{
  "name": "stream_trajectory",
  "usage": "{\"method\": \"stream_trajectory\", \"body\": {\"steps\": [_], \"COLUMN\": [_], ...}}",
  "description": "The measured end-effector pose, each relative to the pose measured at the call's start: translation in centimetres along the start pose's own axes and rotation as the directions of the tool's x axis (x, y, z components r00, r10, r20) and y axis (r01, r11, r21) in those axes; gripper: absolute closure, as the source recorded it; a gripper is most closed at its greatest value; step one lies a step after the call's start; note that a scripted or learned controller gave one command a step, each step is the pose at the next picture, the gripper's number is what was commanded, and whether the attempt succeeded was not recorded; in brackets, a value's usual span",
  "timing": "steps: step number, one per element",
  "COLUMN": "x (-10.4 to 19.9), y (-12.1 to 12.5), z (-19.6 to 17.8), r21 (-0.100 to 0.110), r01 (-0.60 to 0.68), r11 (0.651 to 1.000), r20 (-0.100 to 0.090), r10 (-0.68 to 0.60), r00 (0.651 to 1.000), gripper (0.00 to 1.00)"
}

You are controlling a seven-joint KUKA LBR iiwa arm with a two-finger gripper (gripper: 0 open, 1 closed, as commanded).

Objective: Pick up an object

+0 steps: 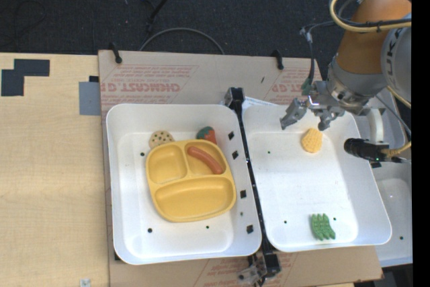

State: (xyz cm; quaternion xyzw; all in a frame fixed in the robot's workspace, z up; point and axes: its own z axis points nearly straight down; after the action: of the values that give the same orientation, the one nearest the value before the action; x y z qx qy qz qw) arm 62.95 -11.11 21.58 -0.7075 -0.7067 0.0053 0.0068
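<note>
Gripper (310, 115) hangs over your right bin (376, 205), fingers spread apart and holding nothing. Your yellow corn piece (311, 141) lies just below them on the bin floor, and a green toy (322, 226) sits well apart near the front edge.

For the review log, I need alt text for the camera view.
The gripper hovers open over the right bin, just above a yellow corn piece; a green toy lies nearer. The left bin holds a yellow divided plate with a sausage.
</note>
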Motion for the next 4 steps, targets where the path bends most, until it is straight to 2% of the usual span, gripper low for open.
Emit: {"method": "stream_trajectory", "body": {"steps": [1, 4], "x": [0.0, -0.9], "y": [0.2, 0.6], "z": [-0.9, 13.1], "r21": [-0.013, -0.011], "r01": [0.002, 0.001], "r11": [1.0, 1.0], "r20": [0.001, 0.001], "r10": [-0.002, -0.001], "r00": [1.0, 1.0], "gripper": [0.0, 0.0]}}
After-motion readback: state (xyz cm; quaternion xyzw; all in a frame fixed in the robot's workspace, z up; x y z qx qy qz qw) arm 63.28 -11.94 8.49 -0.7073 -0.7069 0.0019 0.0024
